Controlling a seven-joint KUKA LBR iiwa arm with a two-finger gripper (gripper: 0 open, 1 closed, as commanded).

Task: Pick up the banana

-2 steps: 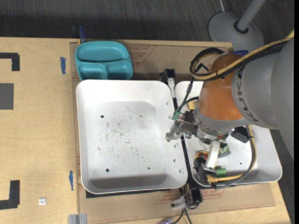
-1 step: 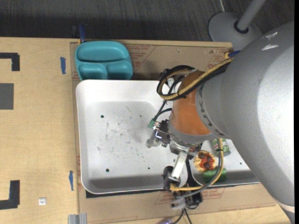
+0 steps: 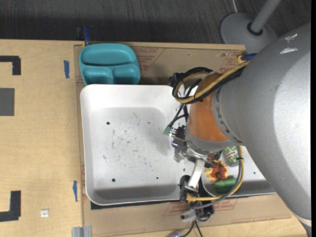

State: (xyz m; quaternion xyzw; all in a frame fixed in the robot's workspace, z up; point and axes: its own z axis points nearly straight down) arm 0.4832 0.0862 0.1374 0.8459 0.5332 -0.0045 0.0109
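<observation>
The tan worktop (image 3: 39,147) carries 2 white bins (image 3: 98,181) side by side, with a teal divided tray (image 3: 109,63) just behind the left bin.

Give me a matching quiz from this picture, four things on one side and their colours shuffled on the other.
Things:
1. divided plastic tray
2. shallow bin
3. band above the arm's wrist
4. tape strips on the cardboard bench

Colours:
A. orange
B. blue
C. teal
D. white

Pairs: 1-C, 2-D, 3-A, 4-B
</observation>
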